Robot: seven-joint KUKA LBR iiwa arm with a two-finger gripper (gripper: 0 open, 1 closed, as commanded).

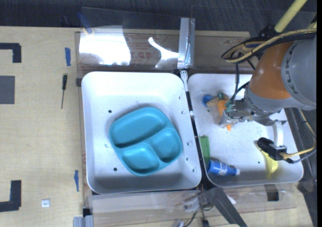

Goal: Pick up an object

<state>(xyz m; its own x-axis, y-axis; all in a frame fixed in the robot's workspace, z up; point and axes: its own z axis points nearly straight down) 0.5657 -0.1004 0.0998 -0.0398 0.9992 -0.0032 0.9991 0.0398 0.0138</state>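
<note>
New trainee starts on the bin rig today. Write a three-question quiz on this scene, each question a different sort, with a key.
1. True or false: the blue divided tray lies in the left bin.
2. Multiple choice: the blue bottle lies in the right bin near its
A) front edge
B) far edge
C) right wall
3. Fill in: the gripper is low over the ____ bin, beside a small orange and blue object.

Key: 1 true; 2 A; 3 right.
</note>
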